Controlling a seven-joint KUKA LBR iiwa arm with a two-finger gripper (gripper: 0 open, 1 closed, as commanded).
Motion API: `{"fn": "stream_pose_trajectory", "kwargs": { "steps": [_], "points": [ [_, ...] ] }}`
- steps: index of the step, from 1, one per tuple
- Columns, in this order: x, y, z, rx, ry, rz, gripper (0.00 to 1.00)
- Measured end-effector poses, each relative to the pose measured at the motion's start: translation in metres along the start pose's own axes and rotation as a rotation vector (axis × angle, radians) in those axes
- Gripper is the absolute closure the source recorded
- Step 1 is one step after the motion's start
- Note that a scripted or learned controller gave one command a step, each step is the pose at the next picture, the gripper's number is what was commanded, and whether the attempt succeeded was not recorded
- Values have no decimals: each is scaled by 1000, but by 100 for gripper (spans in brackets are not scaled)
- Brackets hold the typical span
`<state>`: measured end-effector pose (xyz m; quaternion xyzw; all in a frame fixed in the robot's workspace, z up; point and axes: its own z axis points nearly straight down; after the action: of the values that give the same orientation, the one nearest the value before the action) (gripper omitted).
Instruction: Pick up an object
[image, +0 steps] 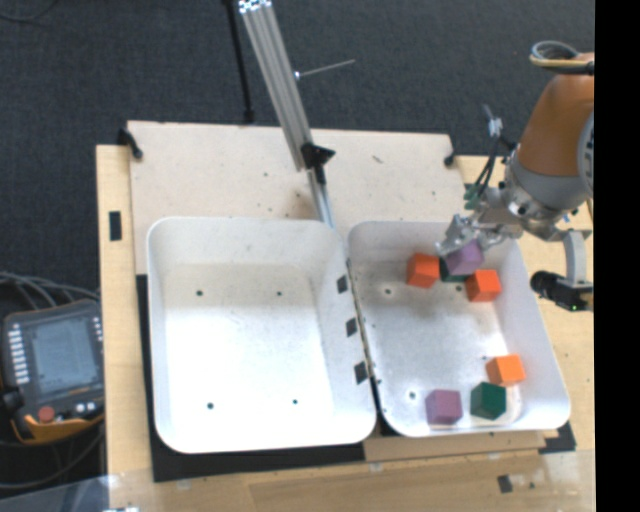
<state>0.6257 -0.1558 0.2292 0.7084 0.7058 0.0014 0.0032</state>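
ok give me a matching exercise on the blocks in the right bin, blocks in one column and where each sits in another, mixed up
Blocks:
1. green block
2. purple block under the gripper
3. lone purple block
4. orange block by the green one

Places:
a. near edge of the right bin, left of the green block
b. far end of the bin, between two orange blocks
c. near right corner of the bin
d. just beyond the green block

Pairs: 1-c, 2-b, 3-a, 4-d
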Motion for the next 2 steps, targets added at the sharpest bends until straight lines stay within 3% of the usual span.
{"fn": "stream_pose_trajectory", "kwargs": {
  "steps": [1,2],
  "points": [
    [-1,1,-19,3,2,-6,100],
    [46,-21,-8,9,3,-8,100]
  ]
}}
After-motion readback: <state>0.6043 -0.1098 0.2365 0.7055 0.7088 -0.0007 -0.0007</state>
